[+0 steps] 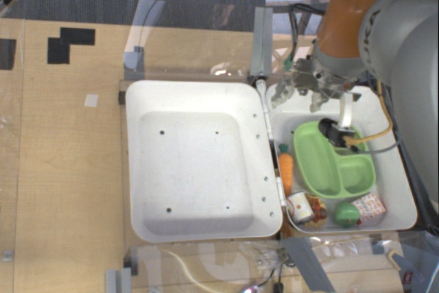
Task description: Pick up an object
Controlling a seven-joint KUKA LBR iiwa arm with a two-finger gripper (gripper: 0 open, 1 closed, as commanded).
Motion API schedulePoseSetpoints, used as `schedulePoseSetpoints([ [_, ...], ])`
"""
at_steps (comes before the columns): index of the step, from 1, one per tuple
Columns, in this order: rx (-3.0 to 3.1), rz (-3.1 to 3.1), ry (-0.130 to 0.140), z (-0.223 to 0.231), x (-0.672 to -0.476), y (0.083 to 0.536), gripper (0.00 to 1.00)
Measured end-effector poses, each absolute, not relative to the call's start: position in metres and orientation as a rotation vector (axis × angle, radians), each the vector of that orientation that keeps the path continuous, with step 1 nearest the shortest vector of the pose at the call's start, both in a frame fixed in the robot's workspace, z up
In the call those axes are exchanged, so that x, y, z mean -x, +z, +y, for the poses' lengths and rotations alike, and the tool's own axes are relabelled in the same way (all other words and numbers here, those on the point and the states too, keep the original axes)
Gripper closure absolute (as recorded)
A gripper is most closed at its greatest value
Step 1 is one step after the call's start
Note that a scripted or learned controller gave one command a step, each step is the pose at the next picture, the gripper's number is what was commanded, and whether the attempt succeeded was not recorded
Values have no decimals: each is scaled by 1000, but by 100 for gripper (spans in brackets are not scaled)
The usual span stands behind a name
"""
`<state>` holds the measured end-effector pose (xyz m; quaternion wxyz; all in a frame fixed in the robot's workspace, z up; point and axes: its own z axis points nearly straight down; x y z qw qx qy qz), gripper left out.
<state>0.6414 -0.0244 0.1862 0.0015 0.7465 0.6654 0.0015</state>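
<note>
My gripper [299,98] hangs over the far left corner of the right bin [406,197], open, with nothing between its fingers. Just below it in the view lies a green two-part dish [330,167]. An orange carrot [285,173] rests along the bin's left wall beside the dish. Along the near wall sit a small white and red can [300,206], a green ball [347,214] and a red and white packet [371,205]. The gripper touches none of them.
The left bin [192,161] lies beside the right one, the two walls meeting at a narrow seam. The grey arm with its orange band [346,17] covers the right bin's far right corner. Bare wooden bench stretches to the left.
</note>
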Motion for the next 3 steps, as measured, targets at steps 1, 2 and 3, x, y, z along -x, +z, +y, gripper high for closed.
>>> schedulePoseSetpoints([
  [1,-2338,2091,11,-23,-643,198,100],
  [2,-2338,2091,11,-23,-643,198,0],
  [3,-2444,1974,5,73,-658,185,0],
])
